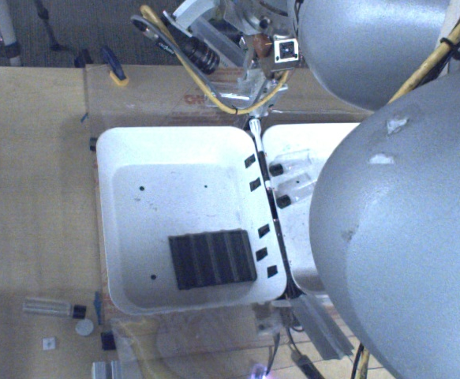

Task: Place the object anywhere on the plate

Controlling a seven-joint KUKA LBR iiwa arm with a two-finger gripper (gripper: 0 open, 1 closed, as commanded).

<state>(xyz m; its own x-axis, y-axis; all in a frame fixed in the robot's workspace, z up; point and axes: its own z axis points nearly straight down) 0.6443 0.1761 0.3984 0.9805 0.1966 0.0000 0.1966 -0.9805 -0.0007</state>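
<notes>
Risk lies with the gripper (253, 93) at twelve o'clock, its state impossible to tell: an unsecured object could miss the dark ridged plate (212, 259).

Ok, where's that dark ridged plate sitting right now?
In the camera view, the dark ridged plate lies flat in the left bin, near its front right corner, close to the divider between the bins.

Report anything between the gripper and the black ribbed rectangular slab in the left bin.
Nothing visible. The gripper hangs over the far end of the bins' shared rim; only bare left white bin floor lies before the black ribbed rectangular slab.
</notes>
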